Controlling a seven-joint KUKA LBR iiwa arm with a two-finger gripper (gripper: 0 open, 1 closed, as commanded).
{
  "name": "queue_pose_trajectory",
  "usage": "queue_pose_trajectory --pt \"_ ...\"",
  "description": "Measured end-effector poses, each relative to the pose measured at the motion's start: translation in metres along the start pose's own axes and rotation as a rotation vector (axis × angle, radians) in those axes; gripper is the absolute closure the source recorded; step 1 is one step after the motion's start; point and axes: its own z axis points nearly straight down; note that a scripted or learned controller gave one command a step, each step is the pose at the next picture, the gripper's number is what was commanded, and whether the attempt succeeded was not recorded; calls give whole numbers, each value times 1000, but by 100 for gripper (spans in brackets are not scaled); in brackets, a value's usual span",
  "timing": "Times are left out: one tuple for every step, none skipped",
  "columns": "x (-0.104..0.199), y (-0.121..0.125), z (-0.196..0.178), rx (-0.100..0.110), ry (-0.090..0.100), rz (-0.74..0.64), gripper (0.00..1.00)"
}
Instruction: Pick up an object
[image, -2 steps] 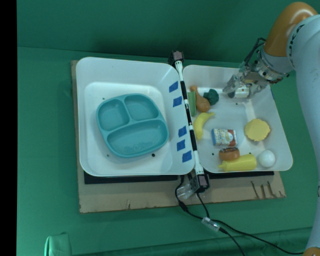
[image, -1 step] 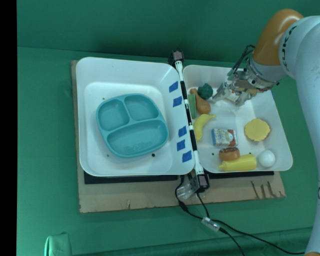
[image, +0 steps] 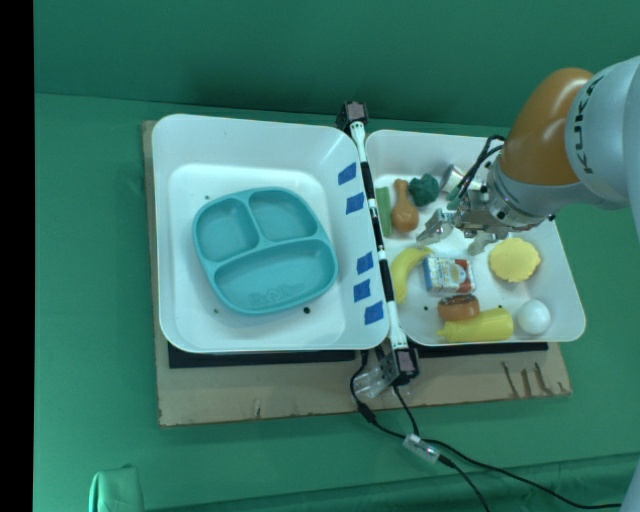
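The right bin (image: 560, 250) holds several toy foods. Among them are a brown drumstick (image: 403, 208), a green broccoli piece (image: 425, 187), a yellow banana (image: 405, 268) and a small white carton (image: 447, 272). Nearer the front are a round yellow piece (image: 514, 259), a white egg (image: 533, 316), a brown sausage (image: 458, 307) and a long yellow piece (image: 478, 326). My gripper (image: 457, 234) hangs low in this bin, just above the carton and right of the drumstick. It is open, with nothing between its fingers.
The left bin (image: 180, 150) holds a teal divided plate (image: 265, 250). A black bar with blue tape marks (image: 372, 250) separates the bins. A silver can (image: 455, 178) lies beside the broccoli, partly behind the wrist. Cables (image: 420, 445) trail off the cardboard front edge.
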Motion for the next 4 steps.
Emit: queue_pose_trajectory --pt "-8 -77 -2 -9 -2 0 0" --pt "-48 -87 -67 10 1 2 0" --pt "-75 15 -101 6 0 -2 0" --pt "-69 -35 -13 2 9 -8 0"
